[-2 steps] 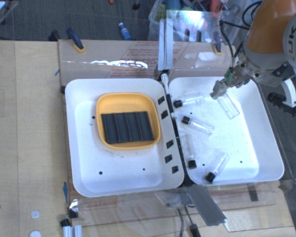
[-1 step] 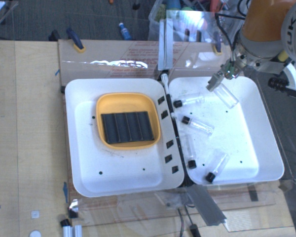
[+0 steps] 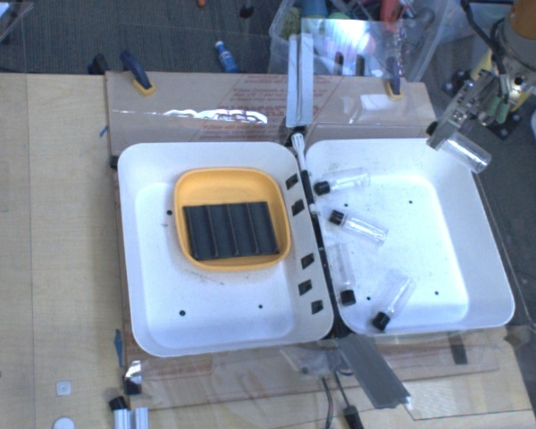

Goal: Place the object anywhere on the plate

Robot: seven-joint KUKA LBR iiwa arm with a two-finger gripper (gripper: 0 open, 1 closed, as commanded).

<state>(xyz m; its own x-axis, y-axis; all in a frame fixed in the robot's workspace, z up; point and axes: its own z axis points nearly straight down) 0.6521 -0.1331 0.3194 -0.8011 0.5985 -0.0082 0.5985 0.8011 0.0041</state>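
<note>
A yellow plate [image 3: 230, 183] with a dark ridged insert [image 3: 230, 231] sits in the left white bin [image 3: 152, 311]. Several clear tubes with black caps lie in the right bin [image 3: 464, 266]: one [image 3: 344, 183] near its far left, one [image 3: 359, 228] below that, one [image 3: 339, 271] along the divider, and one [image 3: 393, 298] near the front. My gripper [image 3: 456, 132] hangs over the right bin's far right corner, well away from the plate. A clear tube [image 3: 463, 150] sits slantwise at its fingertips, raised above the bin's rim, and the gripper looks shut on it.
A row of black clips [image 3: 305, 231] runs along the divider between the bins. A clear box of clutter [image 3: 366, 16] stands behind the bins. Blue clamps [image 3: 136, 71] sit at the bench's far edge, and the bench stretches bare to the left.
</note>
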